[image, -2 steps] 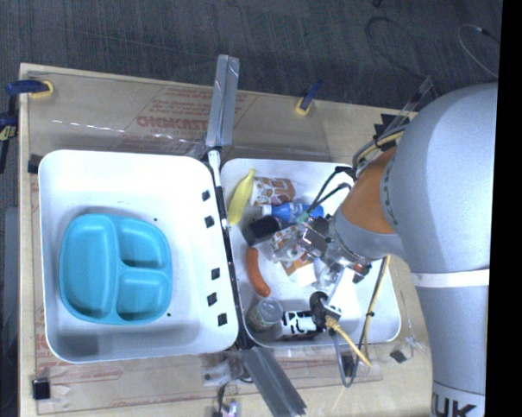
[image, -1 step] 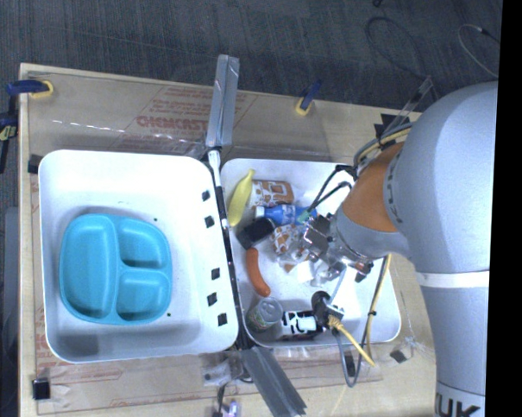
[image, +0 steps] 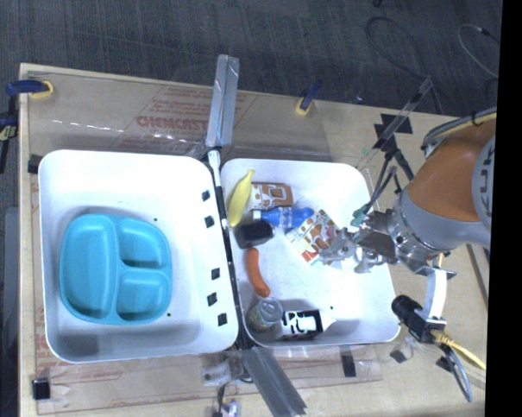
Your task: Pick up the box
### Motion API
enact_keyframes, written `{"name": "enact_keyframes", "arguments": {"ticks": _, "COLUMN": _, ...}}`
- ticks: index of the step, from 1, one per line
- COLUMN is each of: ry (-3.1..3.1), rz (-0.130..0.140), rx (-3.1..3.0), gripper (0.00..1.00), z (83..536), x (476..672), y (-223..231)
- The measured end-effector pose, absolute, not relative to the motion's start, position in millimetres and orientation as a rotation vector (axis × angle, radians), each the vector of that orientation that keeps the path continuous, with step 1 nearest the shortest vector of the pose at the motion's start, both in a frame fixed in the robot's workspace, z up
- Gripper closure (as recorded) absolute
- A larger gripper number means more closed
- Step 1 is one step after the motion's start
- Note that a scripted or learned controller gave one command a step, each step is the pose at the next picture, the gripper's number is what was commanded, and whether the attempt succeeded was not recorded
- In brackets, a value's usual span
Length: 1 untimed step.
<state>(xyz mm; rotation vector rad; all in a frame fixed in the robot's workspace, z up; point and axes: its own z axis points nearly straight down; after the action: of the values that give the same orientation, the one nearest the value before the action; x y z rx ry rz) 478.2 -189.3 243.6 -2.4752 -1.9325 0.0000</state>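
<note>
One end effector [image: 344,248] is hanging low over the right bin [image: 359,324], reaching in from the right side, and I cannot tell how its grasp is set. Its tip is sitting just beside, perhaps touching, the red-and-white box [image: 316,234], which is lying tilted directly to its left; nothing shows the box lifted or clasped. Just beyond the box, further left, a blue packet [image: 288,218] is resting, and up-left of that a brown-and-white carton [image: 271,195]. Further left again, a yellow banana [image: 240,198] is lying along the bin's left wall, with a black object [image: 253,233] just below it. Down-left of the end effector, an orange sausage-shaped item [image: 258,272] is lying at a slant. Below that, near the bin's front wall, a round grey can [image: 265,314] is sitting beside a black-and-white item [image: 303,322]. Well apart to the far left, the left bin [image: 64,173] is carrying a turquoise divided tray [image: 116,266]. Both bins are resting on the tabletop [image: 118,111].
</note>
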Motion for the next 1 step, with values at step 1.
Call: {"name": "enact_keyframes", "arguments": {"ticks": 1, "ry": -1.735, "rz": 0.005, "rx": -2.614, "gripper": 1.0, "z": 195.2, "x": 476.5, "y": -120.8}}
